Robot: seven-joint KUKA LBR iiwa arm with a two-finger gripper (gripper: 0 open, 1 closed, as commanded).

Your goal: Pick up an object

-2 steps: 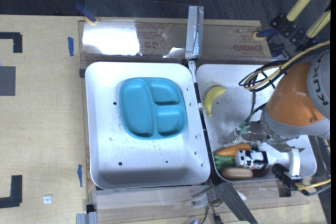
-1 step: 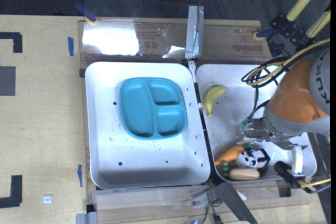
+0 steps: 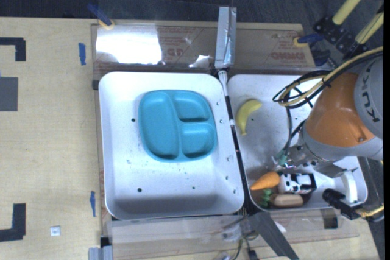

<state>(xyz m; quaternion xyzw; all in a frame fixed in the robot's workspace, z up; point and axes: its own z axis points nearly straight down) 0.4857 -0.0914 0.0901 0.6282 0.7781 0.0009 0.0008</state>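
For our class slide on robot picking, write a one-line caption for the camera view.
Arm's gripper lowered into the right bin near a carrot and banana; blue divided tray fills the left bin.

- The arm [image 3: 350, 112] comes in from the right edge of the view, its bulk over the right side of the right-hand bin.
- Its grey casing shows at the far right, and the wide orange band [image 3: 337, 111] below it faces the camera.
- Black cables [image 3: 300, 89] loop out from the band's upper left.
- Under the band, the grey wrist [image 3: 323, 152] points down and to the left, toward the near left corner of that bin.
- The gripper [image 3: 297, 176] hangs low at the end of the wrist, a dark cluster of parts, too cluttered to read its fingers.
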